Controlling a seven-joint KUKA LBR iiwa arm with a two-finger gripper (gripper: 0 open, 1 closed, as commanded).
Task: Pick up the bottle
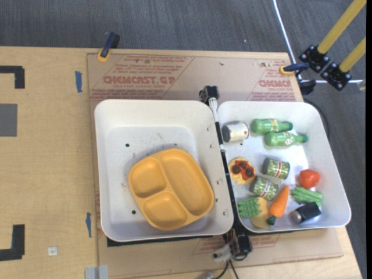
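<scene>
Two green bottles lie on their sides at the back of the right bin [331, 156]: one [270, 125] nearer the back wall, the other [284, 138] just in front of it, necks pointing right.
The right bin also holds a silver can [235, 132], two green-labelled cans [275, 168] [263, 188], a pizza slice [242, 170], a tomato [308, 178], a carrot [279, 201], green vegetables and a dark object [306, 213]. The left bin [110, 156] holds a yellow divided tray [170, 188]. Yellow stand legs [343, 16] rise at the back right.
</scene>
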